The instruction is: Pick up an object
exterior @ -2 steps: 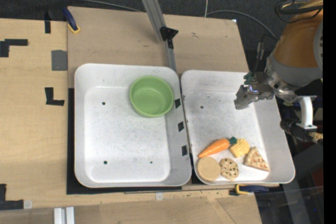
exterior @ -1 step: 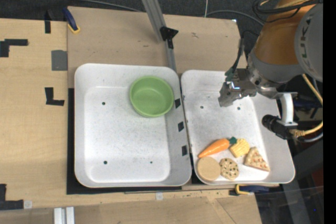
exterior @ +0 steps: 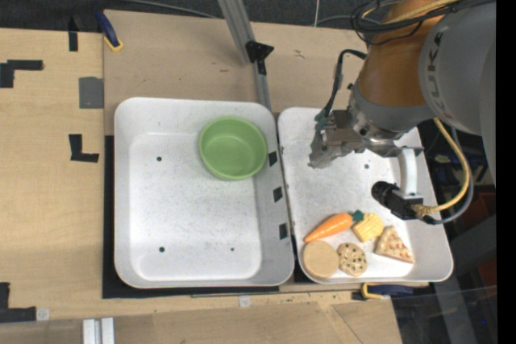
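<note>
Nearest the camera, along the front edge of the right bin (exterior: 427, 266), lies a cluster of toy food. A flat tan disc (exterior: 319, 259), round and smooth like a plain biscuit, touches a smaller round cookie (exterior: 351, 258) dotted with dark chips. Just to the right of these a wedge-shaped pizza slice (exterior: 393, 245) lies flat, pale crust outward, speckled red on top. Behind them sits a small yellow corn piece (exterior: 368, 225), knobbly in texture, and beside it the carrot (exterior: 328, 227): a smooth orange cone with a green tuft. Its long axis runs slantwise, the green end up and right against the corn, the tapered tip down and left toward the divide between bins. All of this lies well below the gripper (exterior: 320, 155), toward the camera.

The gripper hangs over bare white speckled floor in the right bin's upper half, touching no object; its fingers blur together, so whether they are apart or together cannot be told.

To the gripper's left, in the left bin (exterior: 133, 197), a round green bowl (exterior: 233, 147) of matte plastic sits upright.
</note>
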{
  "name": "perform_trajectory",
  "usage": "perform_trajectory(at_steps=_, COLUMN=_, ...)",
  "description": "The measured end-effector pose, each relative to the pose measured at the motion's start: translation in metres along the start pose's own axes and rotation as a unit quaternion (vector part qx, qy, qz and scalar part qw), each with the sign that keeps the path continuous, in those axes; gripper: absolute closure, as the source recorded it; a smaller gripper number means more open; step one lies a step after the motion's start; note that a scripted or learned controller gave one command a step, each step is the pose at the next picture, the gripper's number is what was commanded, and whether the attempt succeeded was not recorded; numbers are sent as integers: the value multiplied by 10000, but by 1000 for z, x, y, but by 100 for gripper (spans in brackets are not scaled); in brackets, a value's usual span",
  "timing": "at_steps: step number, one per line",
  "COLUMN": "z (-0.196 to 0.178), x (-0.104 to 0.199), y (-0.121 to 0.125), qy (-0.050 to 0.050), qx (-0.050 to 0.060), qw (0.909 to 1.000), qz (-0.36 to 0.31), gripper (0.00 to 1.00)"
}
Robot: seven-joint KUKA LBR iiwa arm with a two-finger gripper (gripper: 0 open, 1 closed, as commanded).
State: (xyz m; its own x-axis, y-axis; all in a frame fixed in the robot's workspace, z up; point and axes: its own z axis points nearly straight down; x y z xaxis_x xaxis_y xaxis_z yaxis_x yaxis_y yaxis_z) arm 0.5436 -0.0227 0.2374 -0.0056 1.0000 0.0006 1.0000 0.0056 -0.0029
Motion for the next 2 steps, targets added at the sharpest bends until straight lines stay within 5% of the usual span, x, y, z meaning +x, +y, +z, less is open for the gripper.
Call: perform_trajectory(at_steps=2, z=16, x=105, y=19, qy=4, qx=-3, qw=10000, qz=-12, gripper=100)
